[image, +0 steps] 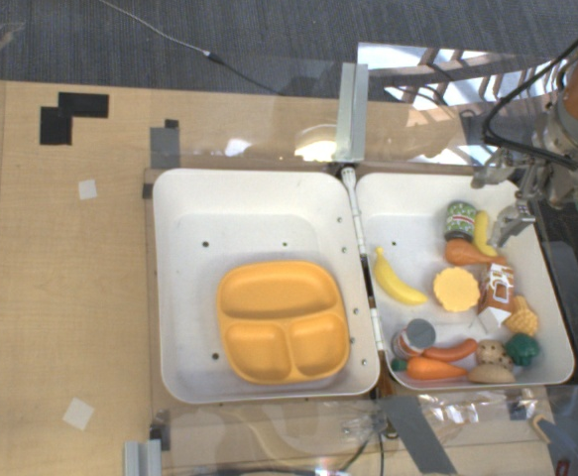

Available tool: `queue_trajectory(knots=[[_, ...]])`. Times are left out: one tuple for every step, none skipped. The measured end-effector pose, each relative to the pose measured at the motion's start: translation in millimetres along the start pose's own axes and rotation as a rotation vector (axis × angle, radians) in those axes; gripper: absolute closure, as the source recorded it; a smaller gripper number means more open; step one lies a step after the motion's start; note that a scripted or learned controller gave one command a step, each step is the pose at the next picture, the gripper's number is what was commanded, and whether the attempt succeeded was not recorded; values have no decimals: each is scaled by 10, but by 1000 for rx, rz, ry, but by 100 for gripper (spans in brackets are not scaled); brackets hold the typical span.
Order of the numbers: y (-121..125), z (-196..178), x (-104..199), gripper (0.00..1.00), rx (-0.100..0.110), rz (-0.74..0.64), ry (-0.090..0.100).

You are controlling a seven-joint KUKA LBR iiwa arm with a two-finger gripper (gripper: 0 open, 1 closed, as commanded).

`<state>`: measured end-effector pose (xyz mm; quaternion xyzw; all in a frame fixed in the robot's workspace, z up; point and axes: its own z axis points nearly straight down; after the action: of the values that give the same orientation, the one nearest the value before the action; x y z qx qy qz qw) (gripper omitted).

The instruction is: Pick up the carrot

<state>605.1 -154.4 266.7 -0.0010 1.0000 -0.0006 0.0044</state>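
Observation:
The carrot (433,369) is orange with a green end and lies along the front wall of the right bin (398,206), next to a red-orange sausage-like toy (454,350). My gripper (513,222) hangs over the far right part of that bin, just right of a green can (460,218) and a small yellow piece (482,232). It is well behind the carrot, with several toys between them. Nothing shows in its grasp.
The right bin also holds a banana (398,281), a yellow disc (457,289), an orange toy (466,254), a small carton (497,288), broccoli (522,348) and a potato (492,367). An orange divided plate (282,320) sits in the left bin (184,266).

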Motion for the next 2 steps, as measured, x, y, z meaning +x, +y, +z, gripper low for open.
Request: queue_trajectory(knots=[[95,1707,335,0,-3,-223,4],[401,1763,402,0,1,-87,-5]])
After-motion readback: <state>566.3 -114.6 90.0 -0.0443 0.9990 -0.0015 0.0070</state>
